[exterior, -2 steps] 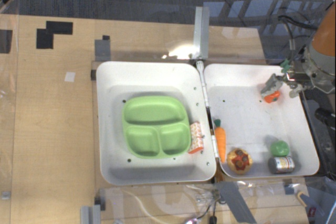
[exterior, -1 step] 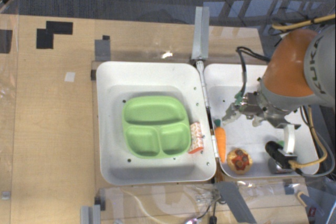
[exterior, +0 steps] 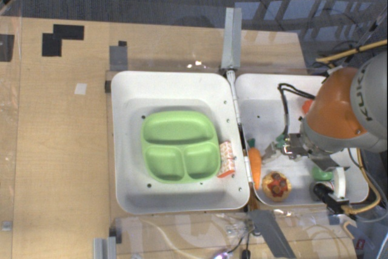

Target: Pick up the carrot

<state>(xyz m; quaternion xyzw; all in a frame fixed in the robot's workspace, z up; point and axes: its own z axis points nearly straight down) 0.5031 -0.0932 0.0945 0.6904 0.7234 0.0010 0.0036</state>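
The carrot (exterior: 255,167) is orange and lies lengthwise along the left wall of the right bin (exterior: 260,103), near its front. My gripper (exterior: 274,148) hangs low over the right bin, just right of and slightly behind the carrot's top end. It is close to the carrot, and nothing shows in its grasp. The grey arm with its orange band (exterior: 332,111) reaches in from the right and hides the bin's right half.
A round brown dish of red and yellow bits (exterior: 276,185) sits right of the carrot at the bin's front. A green piece (exterior: 322,174) and a red-orange piece (exterior: 308,106) peek out by the arm. The left bin (exterior: 124,130) holds a green divided plate (exterior: 180,145) and a small pink-and-orange packet (exterior: 226,159).
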